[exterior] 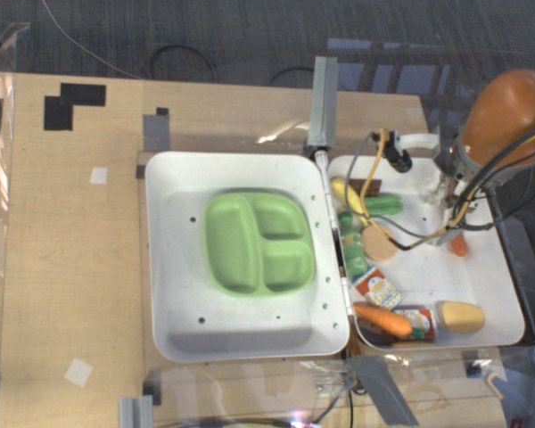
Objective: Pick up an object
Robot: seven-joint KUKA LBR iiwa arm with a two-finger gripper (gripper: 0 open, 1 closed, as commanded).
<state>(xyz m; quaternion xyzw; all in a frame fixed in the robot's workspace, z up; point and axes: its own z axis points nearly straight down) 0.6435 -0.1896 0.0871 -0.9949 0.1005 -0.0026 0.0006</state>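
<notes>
The arm (510,114) leans in over the far right part of the right bin (495,279), its orange band bulking over the wrist, and the gripper (448,188) hangs low near that bin's far edge amid a loop of cables. From here I cannot tell how the gripper is set, nor whether it has hold of anything; nothing shows clearly in it.

The likely pickings are bunched along the right bin's left wall, probably because they slid or were tipped there: a yellow banana (342,193) and a green vegetable (380,204) toward the far side, a round tan piece (380,245) beside them, and a small packet (376,287) closer in. A carrot (382,320) lies at the near edge, its long axis running roughly along that edge, slightly slanted, thick end to the right. A pale yellow block (461,315) sits just right of it, and a small red-orange piece (459,247) lies apart, nearest the gripper, so that seems the likeliest target.

The left bin (165,266) carries a green divided tray (259,242), lying flat in the middle.
</notes>
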